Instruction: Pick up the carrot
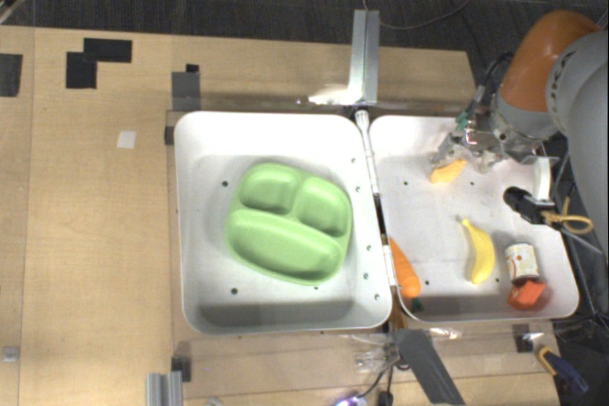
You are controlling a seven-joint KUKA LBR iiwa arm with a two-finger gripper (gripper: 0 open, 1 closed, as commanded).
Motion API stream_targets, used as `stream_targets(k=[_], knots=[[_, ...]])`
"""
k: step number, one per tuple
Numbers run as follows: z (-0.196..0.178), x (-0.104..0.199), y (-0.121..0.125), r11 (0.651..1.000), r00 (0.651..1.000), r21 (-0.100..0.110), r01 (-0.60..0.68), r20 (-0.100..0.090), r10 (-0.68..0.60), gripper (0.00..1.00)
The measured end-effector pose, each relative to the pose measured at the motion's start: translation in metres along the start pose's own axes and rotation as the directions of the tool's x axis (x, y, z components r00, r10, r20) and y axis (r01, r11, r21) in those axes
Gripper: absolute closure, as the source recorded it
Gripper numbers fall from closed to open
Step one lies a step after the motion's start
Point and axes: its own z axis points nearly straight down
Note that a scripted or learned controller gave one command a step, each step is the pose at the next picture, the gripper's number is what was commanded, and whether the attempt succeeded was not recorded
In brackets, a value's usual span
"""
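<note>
The carrot (405,272) is orange and lies against the left wall of the right bin (419,214), near its front corner. My gripper (465,147) hangs over the back of that bin, far from the carrot. A small yellow piece (447,170) lies just below and left of the gripper, and whether they touch is unclear.
A banana (479,252) lies in the right bin's middle, with a small can (519,261) and a red-orange item (526,295) at the front right. The left bin (200,204) holds a green divided plate (287,222).
</note>
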Motion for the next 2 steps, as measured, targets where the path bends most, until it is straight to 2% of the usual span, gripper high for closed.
stream_targets(k=[1, 2], knots=[[-0.014, 0.002, 0.003, 1.000, 1.000, -0.009, 0.008, 0.002, -0.008, 1.00], [-0.001, 0.057, -0.002, 0.987, 0.987, -0.001, -0.160, -0.001, 0.160, 1.00]])
